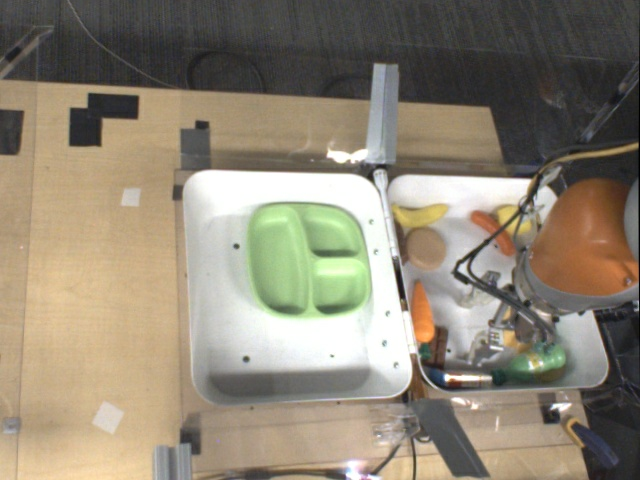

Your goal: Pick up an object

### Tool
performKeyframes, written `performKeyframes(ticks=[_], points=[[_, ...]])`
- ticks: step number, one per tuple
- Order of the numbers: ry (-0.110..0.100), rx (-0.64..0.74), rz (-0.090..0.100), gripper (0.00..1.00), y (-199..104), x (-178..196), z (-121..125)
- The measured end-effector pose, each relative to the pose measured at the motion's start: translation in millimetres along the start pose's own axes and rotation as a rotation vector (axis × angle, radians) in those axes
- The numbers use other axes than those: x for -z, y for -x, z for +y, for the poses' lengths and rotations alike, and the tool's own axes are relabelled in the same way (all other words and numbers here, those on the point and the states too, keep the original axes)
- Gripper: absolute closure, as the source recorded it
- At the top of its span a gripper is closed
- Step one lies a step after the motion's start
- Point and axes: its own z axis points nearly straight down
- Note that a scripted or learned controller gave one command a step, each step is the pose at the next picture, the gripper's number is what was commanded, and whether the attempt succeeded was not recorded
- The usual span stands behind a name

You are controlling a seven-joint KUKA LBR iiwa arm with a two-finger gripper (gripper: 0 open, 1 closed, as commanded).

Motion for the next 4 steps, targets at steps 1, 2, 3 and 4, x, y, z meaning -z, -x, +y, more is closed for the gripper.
performKeyframes(ticks=[1,2,3,4], points=[[0.001,-0.122,-0.001,0.00,-7.5,0.5,43.4],[0.004,0.307,-0.001,0.00,-1.2,0.2,10.4],[0.000,0.331,0.001,0.00,1.2,0.3,18.4],[0.006,0.477,0.005,0.00,10.4,-0.3,10.7]])
